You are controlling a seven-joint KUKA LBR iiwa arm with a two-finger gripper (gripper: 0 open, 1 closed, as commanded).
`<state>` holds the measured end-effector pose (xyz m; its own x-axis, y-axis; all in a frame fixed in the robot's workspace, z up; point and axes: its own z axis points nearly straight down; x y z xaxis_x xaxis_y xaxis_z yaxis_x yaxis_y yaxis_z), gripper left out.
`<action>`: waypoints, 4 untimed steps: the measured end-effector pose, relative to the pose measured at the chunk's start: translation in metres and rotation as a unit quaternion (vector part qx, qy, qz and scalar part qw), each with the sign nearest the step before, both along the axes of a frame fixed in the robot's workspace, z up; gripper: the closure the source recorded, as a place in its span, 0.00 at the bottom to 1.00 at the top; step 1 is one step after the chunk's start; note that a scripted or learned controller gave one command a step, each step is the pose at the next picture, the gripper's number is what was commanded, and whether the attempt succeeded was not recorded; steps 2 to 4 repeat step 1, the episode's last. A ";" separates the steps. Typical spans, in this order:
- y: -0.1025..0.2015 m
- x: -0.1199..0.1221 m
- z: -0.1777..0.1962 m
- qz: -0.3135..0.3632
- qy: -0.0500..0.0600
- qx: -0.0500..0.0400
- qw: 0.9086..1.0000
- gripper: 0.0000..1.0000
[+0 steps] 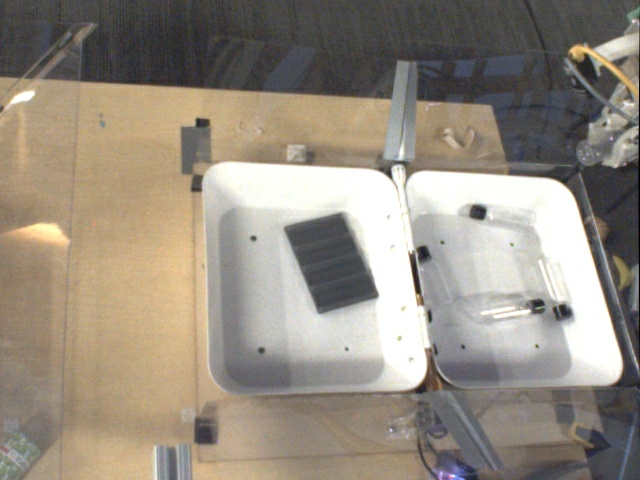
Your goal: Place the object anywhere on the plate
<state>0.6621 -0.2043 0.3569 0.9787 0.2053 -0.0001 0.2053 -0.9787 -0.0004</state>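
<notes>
Two shallow white bins sat side by side on the wooden bench point(120, 318), their inner rims touching along the middle. The left bin point(228, 298) held one thing: a dark grey plate point(331, 262), rectangular, ribbed with grooves across its width, lying flat and turned at a slant near the bin's centre, a little toward the upper right.

The right bin point(590, 298) held what looked like three clear tubes with black caps, though clear plastic on white made them hard to count for certain. One tube point(497, 212) lay near the upper wall, cap to the left. A second tube point(512, 310) lay lower down, nearly level, cap at its right end. A third tube point(553, 286) stood steeper just beside it, its black cap at the bottom, close to the second one's cap.

The arm point(612, 128) showed at the far upper right, past the right bin's corner, a pale wrist with a yellow cable looped above it. I could not tell how the fingers stood, nor see anything in them.
</notes>
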 end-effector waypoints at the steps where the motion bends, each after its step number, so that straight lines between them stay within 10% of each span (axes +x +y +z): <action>1: 0.029 0.000 0.053 0.027 -0.001 0.000 1.000 1.00; 4: 0.029 0.000 0.053 0.027 -0.001 0.000 1.000 1.00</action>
